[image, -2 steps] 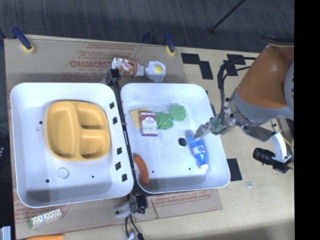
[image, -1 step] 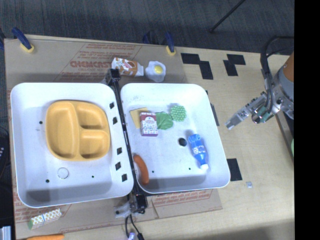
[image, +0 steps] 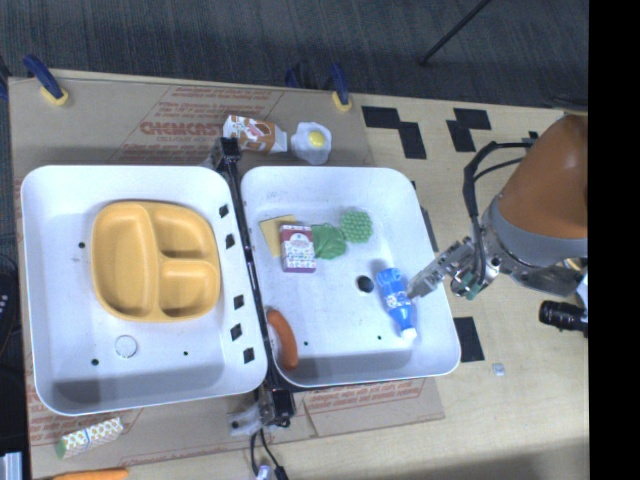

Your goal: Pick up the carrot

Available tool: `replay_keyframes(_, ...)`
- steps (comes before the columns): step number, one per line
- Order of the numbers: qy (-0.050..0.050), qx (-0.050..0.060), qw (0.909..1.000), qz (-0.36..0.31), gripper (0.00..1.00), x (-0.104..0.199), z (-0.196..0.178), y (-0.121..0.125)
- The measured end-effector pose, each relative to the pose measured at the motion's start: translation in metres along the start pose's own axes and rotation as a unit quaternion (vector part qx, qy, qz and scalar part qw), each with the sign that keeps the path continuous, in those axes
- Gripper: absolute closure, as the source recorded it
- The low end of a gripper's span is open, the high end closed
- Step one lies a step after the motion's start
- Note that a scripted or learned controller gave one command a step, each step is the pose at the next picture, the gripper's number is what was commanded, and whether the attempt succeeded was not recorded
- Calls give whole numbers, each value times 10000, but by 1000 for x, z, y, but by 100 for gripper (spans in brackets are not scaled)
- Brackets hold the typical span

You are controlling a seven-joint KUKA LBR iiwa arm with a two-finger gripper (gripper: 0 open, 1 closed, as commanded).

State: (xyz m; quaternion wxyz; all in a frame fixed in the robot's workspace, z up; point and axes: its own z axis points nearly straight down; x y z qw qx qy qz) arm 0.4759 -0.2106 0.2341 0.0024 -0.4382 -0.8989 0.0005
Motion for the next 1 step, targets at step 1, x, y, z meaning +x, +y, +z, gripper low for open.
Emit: replay_keyframes(1,-33,-10,9875,-1577,100,-1,-95,0)
